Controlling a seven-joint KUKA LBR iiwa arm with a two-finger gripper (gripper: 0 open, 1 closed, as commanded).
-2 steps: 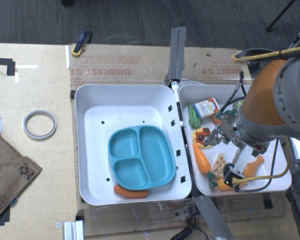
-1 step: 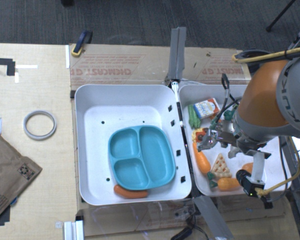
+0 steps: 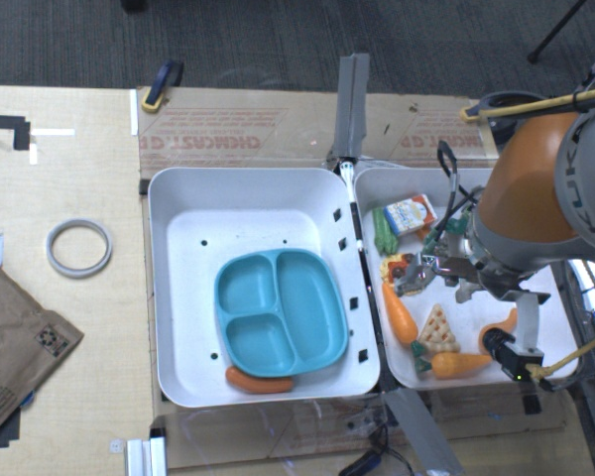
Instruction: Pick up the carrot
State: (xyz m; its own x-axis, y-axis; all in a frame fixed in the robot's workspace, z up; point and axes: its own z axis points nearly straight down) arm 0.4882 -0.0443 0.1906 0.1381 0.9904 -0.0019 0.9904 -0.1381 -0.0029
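Nearest the camera, along the front wall of the left bin [image 3: 164, 296], lies an orange sausage-like piece [image 3: 261, 381] just under the blue divided plate [image 3: 280, 311]. That is not my target. Two carrots sit in the right bin [image 3: 402, 370]: one carrot [image 3: 398, 312] slants along the bin's left wall, beside a triangular waffle toy [image 3: 437, 329], and a second carrot [image 3: 458, 365] lies near the front wall. A small carton [image 3: 411, 212] and green pieces [image 3: 385, 234] sit toward the back. My pincer [image 3: 416, 274] hangs over the right bin just above the slanted carrot's top end, with small red and green toys close by; I cannot tell how it is set. To do this well, I judge I should centre over the carrot's thick middle, turn so I straddle its width, and descend without nudging the waffle.
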